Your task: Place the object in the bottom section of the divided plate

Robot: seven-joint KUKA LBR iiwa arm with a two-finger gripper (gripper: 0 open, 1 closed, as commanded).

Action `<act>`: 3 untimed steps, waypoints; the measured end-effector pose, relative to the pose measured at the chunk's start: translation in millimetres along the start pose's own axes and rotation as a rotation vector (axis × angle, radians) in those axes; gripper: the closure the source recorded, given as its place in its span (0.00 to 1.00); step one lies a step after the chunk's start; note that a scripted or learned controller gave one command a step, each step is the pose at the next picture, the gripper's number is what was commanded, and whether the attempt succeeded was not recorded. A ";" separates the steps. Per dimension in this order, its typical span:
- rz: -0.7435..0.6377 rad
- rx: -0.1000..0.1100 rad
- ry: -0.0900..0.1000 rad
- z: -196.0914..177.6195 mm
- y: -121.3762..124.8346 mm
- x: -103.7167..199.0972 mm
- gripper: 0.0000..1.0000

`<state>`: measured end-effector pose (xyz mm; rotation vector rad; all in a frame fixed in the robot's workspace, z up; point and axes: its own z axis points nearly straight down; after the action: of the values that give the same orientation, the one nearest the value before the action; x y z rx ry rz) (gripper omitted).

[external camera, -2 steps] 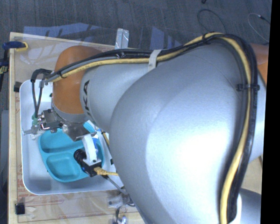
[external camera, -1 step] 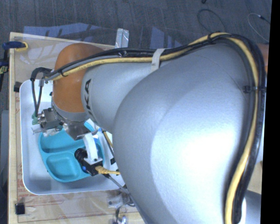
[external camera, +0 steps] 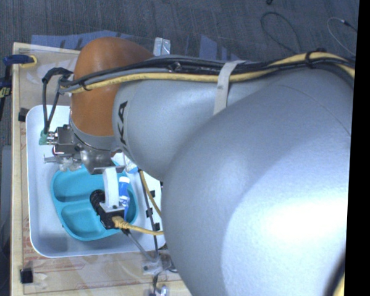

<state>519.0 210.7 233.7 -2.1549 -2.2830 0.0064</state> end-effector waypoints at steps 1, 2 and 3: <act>-0.001 0.001 0.000 0.3 -0.3 0.6 0.00; -0.252 0.002 -0.001 85.4 58.5 -20.1 0.00; -0.113 0.000 0.000 62.5 78.0 -20.4 0.00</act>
<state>597.8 194.8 170.9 -2.0227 -2.4010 0.0068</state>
